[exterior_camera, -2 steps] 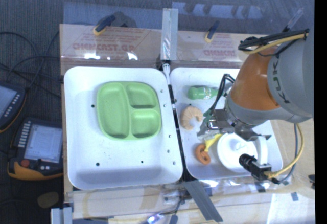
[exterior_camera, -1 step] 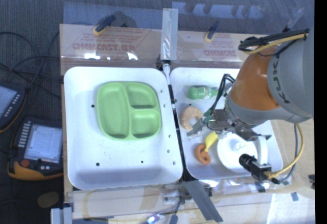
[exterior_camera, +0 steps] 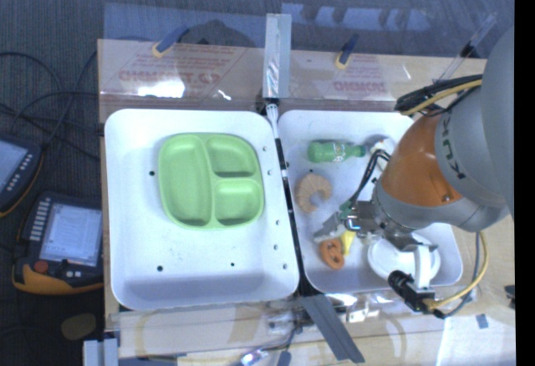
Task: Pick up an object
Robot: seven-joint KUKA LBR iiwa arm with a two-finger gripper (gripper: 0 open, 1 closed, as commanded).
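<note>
In the right bin lie a green bottle at the back, a tan ring-shaped doughnut toy in the middle, and an orange toy near the front. A white cup-like object sits at the front right, partly under the arm. My gripper hangs low over the bin between the doughnut and the orange toy. A small yellowish-grey piece shows at its tip. The arm's orange band and grey body cover the bin's right side.
The left bin holds a green divided plate. A divider wall separates the two bins. Cables and a teach pendant lie off the bench at left. Clamps and clear sheeting stand behind the bins.
</note>
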